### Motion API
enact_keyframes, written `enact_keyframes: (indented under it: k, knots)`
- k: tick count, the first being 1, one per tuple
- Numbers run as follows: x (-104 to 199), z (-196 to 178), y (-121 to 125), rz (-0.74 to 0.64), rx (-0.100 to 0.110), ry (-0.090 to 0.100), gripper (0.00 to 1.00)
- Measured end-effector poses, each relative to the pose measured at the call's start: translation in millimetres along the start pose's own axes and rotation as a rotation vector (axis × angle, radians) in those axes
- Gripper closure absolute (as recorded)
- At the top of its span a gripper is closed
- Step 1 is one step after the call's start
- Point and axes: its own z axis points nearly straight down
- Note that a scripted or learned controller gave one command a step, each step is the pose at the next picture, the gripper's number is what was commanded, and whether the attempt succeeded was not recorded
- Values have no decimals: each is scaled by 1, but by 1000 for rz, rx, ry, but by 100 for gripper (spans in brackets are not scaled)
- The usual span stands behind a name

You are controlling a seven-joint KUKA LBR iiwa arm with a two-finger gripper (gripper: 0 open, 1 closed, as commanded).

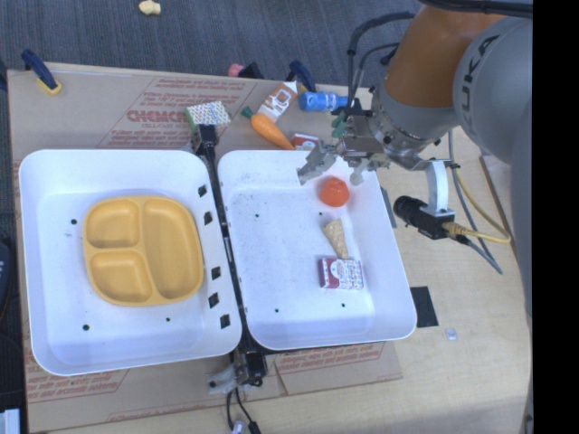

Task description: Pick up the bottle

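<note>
A small white bottle (277,101) with an orange label lies on the cardboard behind the right bin (271,315), outside both bins. My gripper (336,168) hangs over the far edge of the right bin, to the right of the bottle and nearer the camera. Its two grey fingers (313,165) are spread apart, so it is open, with nothing between them. A red-orange ball (334,192) lies in the bin directly below the gripper.
The right bin also holds a tan cone-shaped piece (336,236) and a red-and-white carton (341,273). A yellow divided plate (143,250) lies in the left bin. A toy carrot (270,131), a blue object (317,101) and a patterned block (208,114) lie near the bottle.
</note>
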Motion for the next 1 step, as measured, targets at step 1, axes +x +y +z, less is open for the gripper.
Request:
enact_keyframes:
  k: [1]
  knots:
    - [36,94,-19,109,2,0,0]
